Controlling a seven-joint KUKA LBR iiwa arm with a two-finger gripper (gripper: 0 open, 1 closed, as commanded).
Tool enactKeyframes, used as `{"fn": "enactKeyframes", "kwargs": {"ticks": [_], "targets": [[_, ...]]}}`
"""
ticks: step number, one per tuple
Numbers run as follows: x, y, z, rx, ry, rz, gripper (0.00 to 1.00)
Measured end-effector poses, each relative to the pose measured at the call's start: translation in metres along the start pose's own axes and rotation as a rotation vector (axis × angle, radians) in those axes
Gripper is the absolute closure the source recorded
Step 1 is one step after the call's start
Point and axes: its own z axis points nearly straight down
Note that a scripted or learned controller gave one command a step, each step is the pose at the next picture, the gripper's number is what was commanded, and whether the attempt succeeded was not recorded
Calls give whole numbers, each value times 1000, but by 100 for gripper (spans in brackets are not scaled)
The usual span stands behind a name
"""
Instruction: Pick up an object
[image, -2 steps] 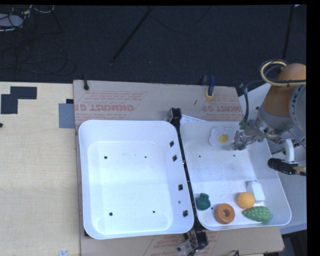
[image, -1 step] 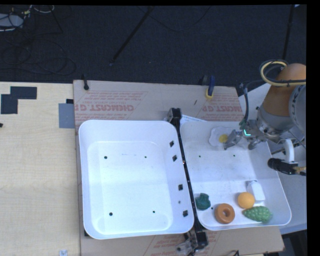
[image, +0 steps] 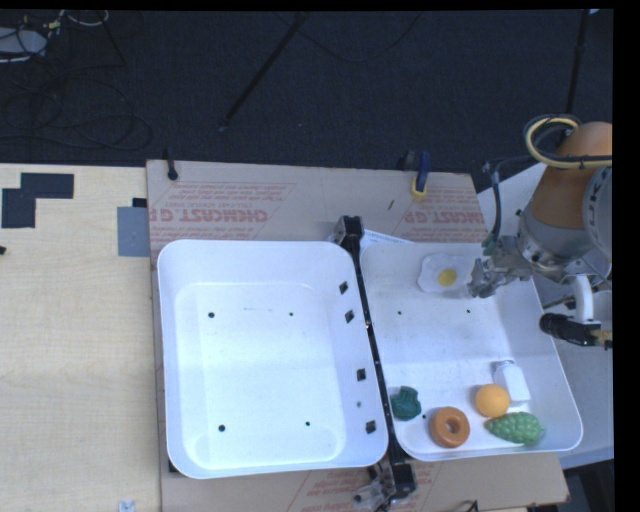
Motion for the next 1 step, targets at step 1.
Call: {"fn": "enactKeyframes", "kwargs": {"ticks": [1], "targets": [[0, 0, 0, 1, 0, -1, 0]]}}
